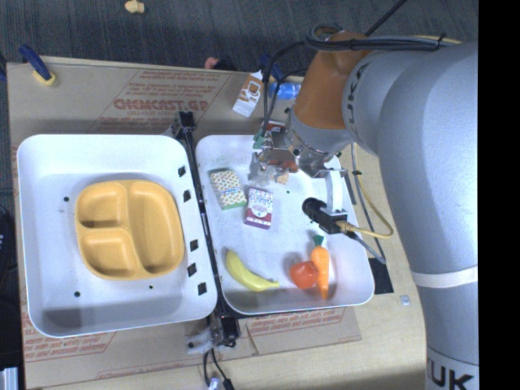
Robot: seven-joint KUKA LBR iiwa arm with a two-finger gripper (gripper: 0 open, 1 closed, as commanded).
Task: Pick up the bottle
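- The grey arm (406, 120) comes in from the right and bends down, its orange band (325, 88) above the far edge of the right bin (284, 238).
- The gripper (270, 162) points down over the far part of that bin, close to the floor. From this angle I cannot tell whether it is open or closed, nor whether it has hold of anything.
- I cannot pick out the bottle with certainty. A blue object (284, 90) lies outside the bin on the cardboard (146, 96), just past the far rim. Cables and the arm hide most of it, so its long axis and heading cannot be read.
- Just beside the gripper, toward the near side, are a small patterned box (227, 188) and a flat printed carton (260, 208), both rectangular and lying apart.
- Along the near wall sit a curved yellow banana (248, 273), a round red tomato (303, 275) and a tapered orange carrot (323, 270); tomato and carrot touch.
- The left bin (49, 169) holds a smooth yellow plate (130, 227) with three compartments.
- Both bins are glossy white with rounded corners.
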